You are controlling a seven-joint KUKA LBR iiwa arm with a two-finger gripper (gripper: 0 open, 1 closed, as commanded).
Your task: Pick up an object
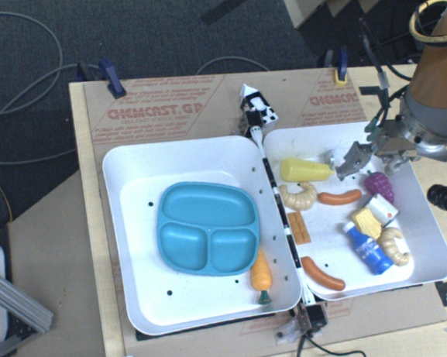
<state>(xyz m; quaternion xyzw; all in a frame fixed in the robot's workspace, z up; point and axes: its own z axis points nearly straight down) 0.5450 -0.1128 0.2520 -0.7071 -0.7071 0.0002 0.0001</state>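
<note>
Many toys lie in the right bin [419, 195], and the gripper [352, 159] hangs open, holding nothing. Just below it lies a toy sausage [339, 197]. To grab well, it should drop straight down over the middle and squeeze.

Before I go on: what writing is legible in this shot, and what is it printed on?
"CHEMCAST GP": red print on the brown protective sheet covering the bench top, behind the left bin.
The same red print repeats behind the right bin, partly cut off.
Smaller red lines under each: too blurred to read.
Blue bottle and yellow-white packet in the right bin: labels too small to read.
</note>
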